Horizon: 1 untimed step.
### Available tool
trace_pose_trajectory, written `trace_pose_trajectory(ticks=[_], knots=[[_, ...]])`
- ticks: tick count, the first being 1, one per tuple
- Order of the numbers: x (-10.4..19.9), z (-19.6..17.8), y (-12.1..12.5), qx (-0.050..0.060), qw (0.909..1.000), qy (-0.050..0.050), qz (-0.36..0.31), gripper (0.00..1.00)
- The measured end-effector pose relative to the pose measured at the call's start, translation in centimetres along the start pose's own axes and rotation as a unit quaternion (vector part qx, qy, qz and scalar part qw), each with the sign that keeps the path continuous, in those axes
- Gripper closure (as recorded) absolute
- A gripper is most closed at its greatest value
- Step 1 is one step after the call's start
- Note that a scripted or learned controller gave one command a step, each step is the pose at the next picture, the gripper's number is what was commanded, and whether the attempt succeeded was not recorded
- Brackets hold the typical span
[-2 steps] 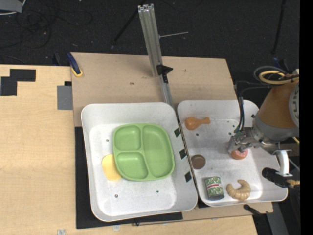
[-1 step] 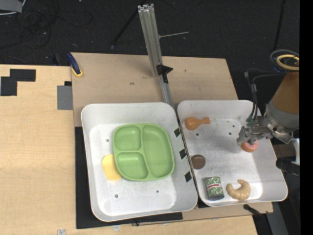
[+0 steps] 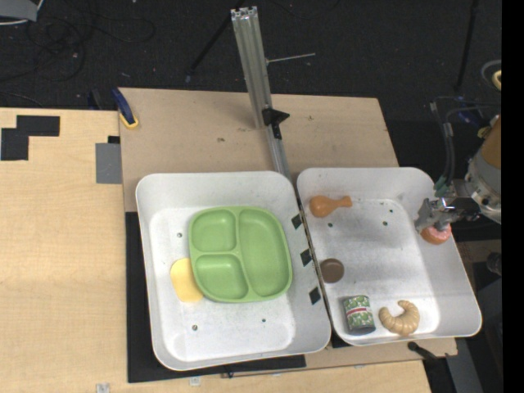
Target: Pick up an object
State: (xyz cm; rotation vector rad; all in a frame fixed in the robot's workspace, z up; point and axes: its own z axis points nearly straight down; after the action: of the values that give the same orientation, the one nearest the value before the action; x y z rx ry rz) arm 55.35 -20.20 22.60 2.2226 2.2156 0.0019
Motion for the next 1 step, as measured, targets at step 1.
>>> trace_pose_trajectory(ticks=[1], knots=[[-0.09, -4.24, 0.15, 0.0, 1.0, 0.0, -0.002, 1.0]])
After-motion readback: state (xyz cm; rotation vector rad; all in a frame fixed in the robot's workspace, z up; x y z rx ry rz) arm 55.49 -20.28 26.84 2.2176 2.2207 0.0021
